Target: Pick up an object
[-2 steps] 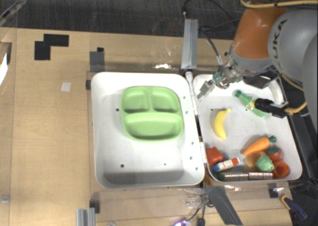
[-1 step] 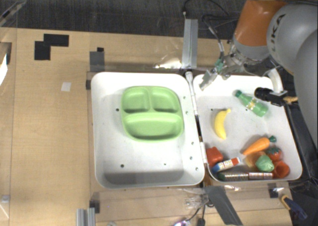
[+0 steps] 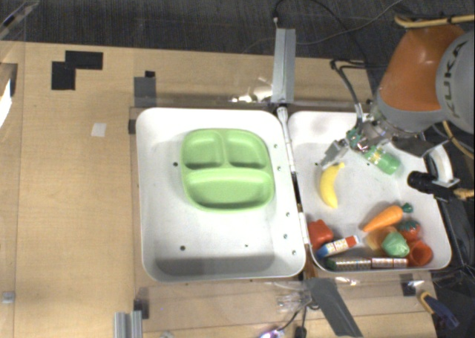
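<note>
Reaching in from the right with the grey arm, hanging the two-finger gripper [image 3: 350,143] over the far part of the right shallow white bin [image 3: 312,130]. Not showing clearly enough to tell whether spread or pressed together. Hovering just beyond a yellow plastic banana [image 3: 329,185], near an orange toy carrot [image 3: 384,218]. Leaving a green divided plastic plate [image 3: 225,168] lying in the left shallow white bin [image 3: 159,188].

Green divided plate [image 3: 225,168], yellow banana [image 3: 329,185], orange carrot [image 3: 384,218] (green-topped), white bins [image 3: 148,203]
</note>
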You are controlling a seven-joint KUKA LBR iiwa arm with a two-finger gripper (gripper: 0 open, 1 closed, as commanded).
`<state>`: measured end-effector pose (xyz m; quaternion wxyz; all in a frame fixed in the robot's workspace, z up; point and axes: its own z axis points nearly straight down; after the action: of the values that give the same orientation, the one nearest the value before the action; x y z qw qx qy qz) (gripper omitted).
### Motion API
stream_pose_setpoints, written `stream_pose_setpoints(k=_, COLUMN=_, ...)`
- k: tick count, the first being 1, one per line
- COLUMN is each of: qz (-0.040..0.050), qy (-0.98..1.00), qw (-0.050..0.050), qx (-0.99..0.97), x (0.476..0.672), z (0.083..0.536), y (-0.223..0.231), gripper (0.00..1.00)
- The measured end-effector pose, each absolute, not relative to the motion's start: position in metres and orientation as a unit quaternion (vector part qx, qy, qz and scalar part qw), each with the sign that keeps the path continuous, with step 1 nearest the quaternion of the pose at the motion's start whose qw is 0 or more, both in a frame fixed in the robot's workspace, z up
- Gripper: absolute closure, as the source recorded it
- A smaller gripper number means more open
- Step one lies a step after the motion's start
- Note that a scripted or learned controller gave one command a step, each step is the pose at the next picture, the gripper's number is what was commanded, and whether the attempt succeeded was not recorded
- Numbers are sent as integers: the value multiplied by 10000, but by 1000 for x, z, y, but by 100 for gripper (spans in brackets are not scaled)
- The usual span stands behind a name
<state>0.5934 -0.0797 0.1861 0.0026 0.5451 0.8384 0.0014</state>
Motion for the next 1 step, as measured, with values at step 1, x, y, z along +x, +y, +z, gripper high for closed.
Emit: stream_pose_setpoints(k=1, qz=27, qy=9088, qw=61, qx=4172, x=594, z=90, y=-91, gripper=0)
